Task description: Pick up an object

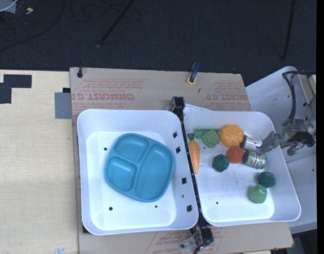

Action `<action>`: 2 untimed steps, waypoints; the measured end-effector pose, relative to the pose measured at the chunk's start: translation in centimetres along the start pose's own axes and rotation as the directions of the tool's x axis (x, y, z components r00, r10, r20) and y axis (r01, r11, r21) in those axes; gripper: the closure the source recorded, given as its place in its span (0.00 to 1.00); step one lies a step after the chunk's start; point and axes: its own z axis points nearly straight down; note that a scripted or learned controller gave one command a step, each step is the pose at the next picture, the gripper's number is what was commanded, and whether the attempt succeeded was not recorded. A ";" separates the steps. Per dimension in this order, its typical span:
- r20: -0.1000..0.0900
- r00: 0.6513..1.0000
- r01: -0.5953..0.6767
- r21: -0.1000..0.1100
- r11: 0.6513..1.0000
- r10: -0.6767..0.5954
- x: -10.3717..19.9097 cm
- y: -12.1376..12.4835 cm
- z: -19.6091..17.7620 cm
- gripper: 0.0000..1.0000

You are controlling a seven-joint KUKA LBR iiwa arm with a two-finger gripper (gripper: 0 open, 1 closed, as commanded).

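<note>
The right white bin [280, 205] holds several toy foods. An orange carrot [194, 156] lies along its left wall, with a green broccoli piece [210, 137] beside it. An orange fruit [231, 135] and a red tomato [235, 154] sit near the middle. Below them is a dark green vegetable [220, 163]. A small can [254, 159] lies on its side to the right, a silver-ended piece [251, 142] above it. Another dark green piece [266, 179] and a light green fruit [257, 194] rest lower right. My gripper [274, 141] hangs at the bin's right rim, just right of the can.
The left white bin [93, 216] holds a blue divided plate [139, 166]. A black clamp bar [186, 157] runs between the bins. A blue-and-yellow clip [193, 73] sits on the cardboard's far edge. White arm hardware and cables [296, 97] stand at the right.
</note>
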 end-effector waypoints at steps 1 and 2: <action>0.003 1.000 0.003 -0.013 1.000 -0.003 0.0 0.2 -0.7 0.00; 0.000 1.000 0.003 -0.006 1.000 -0.003 0.6 -0.6 5.0 0.00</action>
